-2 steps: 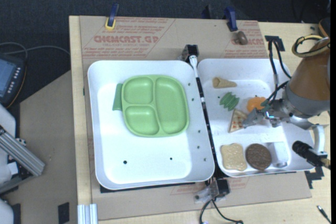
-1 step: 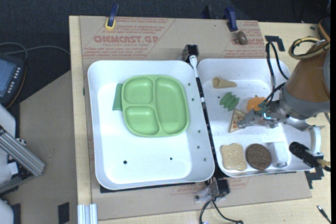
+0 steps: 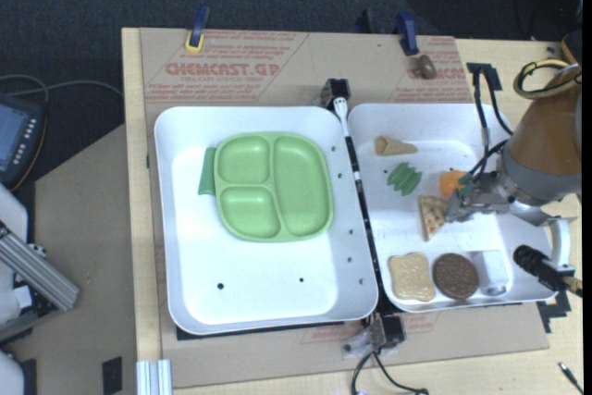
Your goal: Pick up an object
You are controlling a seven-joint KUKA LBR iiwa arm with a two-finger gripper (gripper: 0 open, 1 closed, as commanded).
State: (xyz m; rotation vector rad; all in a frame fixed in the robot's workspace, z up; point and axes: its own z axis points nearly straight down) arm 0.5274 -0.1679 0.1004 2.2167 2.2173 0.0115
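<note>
Cardboard covers the worktop point(image 3: 277, 60) under two white bins. Low in the right bin point(image 3: 416, 120), the jaws point(image 3: 460, 203) hang near a pizza slice point(image 3: 430, 217), likely lining up a grasp. Whether they are open cannot be told.

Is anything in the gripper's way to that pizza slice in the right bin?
Nothing visible blocks it. The gripper sits low in the right bin, just right of the pizza slice. An orange piece lies close behind it, off the path.

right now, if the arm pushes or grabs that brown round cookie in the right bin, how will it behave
The cookie looks flat and disc-shaped, so it would likely slide rather than roll. Lying flat on the bin floor, its low edge probably offers fingers little purchase. It looks stiff, maybe light.
</note>
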